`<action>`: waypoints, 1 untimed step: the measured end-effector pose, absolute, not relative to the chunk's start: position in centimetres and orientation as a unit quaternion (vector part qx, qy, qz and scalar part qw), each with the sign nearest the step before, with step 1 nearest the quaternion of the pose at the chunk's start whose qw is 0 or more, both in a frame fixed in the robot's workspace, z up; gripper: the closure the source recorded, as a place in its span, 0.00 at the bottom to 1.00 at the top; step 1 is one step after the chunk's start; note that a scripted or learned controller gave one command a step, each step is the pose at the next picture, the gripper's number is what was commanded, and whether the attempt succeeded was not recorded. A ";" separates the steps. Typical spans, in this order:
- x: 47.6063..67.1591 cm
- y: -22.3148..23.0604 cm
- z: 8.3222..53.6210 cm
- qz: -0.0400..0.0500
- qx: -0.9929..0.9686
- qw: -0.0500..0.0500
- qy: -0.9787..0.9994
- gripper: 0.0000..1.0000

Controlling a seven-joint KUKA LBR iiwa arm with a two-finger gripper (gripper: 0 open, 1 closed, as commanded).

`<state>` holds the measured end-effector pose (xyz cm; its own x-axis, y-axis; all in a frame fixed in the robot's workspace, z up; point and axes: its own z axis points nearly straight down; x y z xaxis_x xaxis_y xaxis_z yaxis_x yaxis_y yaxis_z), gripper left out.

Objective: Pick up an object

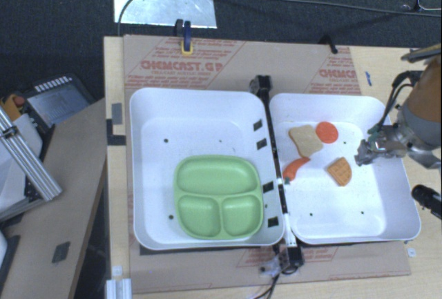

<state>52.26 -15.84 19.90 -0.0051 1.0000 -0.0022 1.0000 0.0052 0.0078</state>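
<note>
On a cardboard-topped bench against dark carpet, two shallow white bins sit side by side. The left bin holds a green divided tray. The right bin gathers four toy foods within reach: a tan bread slice, an orange-red round piece, a red curved piece and a waffle-like wedge. The gripper hovers just beside the wedge, holding nothing; whether it is open cannot be told.
</note>
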 end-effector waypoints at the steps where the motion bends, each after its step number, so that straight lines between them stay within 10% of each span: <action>1: 52.4 -15.9 21.0 0.001 0.705 0.002 0.709 1.00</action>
